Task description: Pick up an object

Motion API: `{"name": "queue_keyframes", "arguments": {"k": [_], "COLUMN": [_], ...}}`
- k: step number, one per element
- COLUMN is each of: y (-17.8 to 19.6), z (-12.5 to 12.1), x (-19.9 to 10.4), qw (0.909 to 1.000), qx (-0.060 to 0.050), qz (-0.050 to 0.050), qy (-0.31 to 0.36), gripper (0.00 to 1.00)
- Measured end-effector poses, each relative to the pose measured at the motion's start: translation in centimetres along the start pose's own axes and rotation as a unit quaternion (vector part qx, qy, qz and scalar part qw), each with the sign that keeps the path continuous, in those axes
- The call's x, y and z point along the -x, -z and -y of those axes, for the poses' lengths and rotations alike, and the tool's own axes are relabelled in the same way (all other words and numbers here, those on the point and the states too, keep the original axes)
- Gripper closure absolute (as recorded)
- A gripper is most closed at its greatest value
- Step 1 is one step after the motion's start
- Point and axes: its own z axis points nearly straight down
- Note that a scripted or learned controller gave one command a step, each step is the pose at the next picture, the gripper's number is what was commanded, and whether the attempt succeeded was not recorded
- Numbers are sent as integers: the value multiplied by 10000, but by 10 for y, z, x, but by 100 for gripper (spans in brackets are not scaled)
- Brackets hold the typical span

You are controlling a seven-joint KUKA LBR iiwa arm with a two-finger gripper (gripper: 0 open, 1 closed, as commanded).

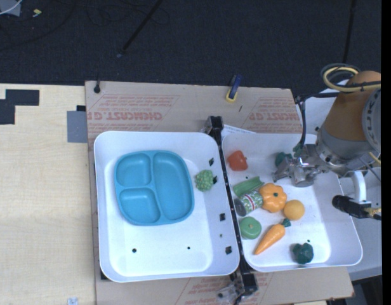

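The right bin (340, 245) holds several toy foods: a red piece (237, 161), a green pod (247, 185), a striped can (249, 202), an orange pumpkin (273, 197), a yellow-orange ball (294, 210), a green disc (250, 227), a carrot (270, 238) and a dark green piece (303, 253). My gripper (289, 168) hangs low over the upper right part of this bin, just above the pumpkin. A small dark teal item (282, 159) lies at its left side. I see nothing plainly held.
The left bin (105, 234) holds a blue divided plate (153, 187) and a broccoli floret (204, 180) by its right wall. A black divider (224, 189) separates the bins. A blue-and-yellow clip (233, 88) sits on the cardboard behind.
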Motion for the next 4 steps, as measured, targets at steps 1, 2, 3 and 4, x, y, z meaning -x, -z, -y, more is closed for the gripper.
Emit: {"name": "queue_keyframes", "arguments": {"k": [1, 2, 3, 4], "y": [-41, -29, 34, 81], "z": [0, -1, -2, 1], "x": [-3, -2, -4, 3], "qw": [10000, 10000, 10000, 10000], "qx": [4, 11, 43, 45], "qz": [3, 6, 14, 18], "qy": [0, -3, -8, -17], "gripper": [0, 100, 100, 100]}}
